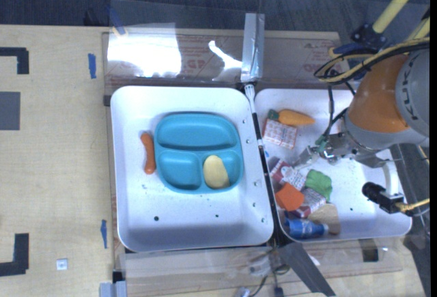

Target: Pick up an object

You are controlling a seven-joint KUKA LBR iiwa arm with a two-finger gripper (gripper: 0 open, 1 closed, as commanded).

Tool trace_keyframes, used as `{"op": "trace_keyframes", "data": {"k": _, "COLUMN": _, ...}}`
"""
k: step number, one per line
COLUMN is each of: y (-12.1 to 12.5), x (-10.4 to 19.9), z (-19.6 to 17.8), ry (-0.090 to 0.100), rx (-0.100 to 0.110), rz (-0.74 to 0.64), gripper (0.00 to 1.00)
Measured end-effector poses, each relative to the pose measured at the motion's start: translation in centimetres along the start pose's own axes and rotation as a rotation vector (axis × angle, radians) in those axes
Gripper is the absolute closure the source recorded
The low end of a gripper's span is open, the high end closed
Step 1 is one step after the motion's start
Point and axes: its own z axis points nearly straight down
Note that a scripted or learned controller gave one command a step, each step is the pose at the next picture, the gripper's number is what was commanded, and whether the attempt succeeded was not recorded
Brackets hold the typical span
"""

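I have the tool [319,151] low over the right bin's [355,210] clutter, grip state indeterminate; I would centre squarely on the green packet [318,181] before lifting.

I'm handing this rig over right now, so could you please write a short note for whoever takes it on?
Gripper: over the right bin, above the pile; nothing seen between its fingers.
Right bin: carrot, checked packet, green item, orange item, blue item.
Left bin: blue tray holding a yellow piece; orange sausage beside it.
Done: nothing picked.
Left: grasp and lift one object.
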Motion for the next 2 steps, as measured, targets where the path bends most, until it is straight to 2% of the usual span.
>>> {"op": "trace_keyframes", "data": {"k": 1, "y": -3.95, "x": 1.57, "z": -0.02, "ry": 0.003, "rx": 0.002, "rz": 0.027, "gripper": 0.00}}
{"op": "trace_keyframes", "data": {"k": 2, "y": -3.86, "x": 1.43, "z": -0.71, "ry": 0.004, "rx": 0.003, "rz": 0.030, "gripper": 1.00}}
